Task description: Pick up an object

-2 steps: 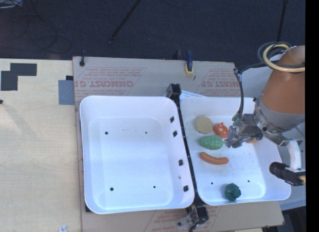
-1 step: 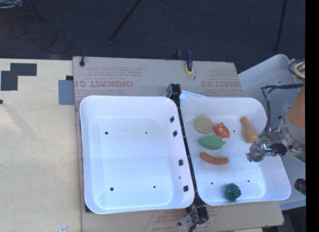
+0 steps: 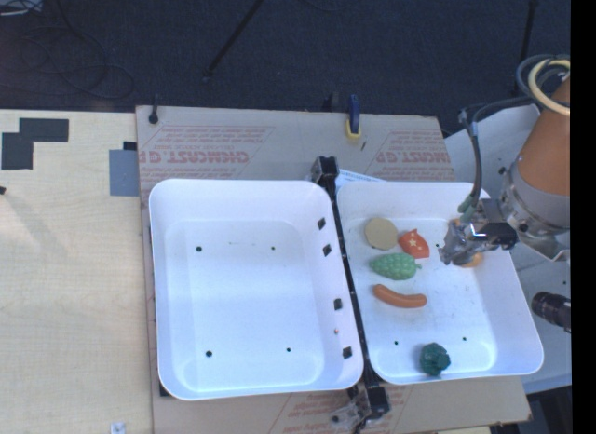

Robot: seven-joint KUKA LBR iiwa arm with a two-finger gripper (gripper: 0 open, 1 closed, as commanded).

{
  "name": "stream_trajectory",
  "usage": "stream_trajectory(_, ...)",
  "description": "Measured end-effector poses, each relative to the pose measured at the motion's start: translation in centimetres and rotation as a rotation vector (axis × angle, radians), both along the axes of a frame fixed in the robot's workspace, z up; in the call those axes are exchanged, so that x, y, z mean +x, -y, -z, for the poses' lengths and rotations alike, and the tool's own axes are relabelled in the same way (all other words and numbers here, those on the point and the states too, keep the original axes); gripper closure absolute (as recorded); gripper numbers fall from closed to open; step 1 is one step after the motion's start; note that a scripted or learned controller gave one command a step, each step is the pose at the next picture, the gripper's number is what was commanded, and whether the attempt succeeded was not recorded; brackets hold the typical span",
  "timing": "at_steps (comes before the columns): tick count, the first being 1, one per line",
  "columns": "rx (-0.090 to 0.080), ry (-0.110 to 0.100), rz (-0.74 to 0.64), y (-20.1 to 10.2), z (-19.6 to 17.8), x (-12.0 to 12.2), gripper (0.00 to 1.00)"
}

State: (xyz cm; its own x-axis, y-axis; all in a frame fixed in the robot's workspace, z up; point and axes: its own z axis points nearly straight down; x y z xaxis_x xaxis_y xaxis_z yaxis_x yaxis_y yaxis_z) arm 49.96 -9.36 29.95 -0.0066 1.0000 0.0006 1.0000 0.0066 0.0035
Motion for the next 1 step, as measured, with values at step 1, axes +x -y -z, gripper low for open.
stream_trajectory(1,-0.003,-0.009,0.016,10.61,2.73,-2.15,1.00)
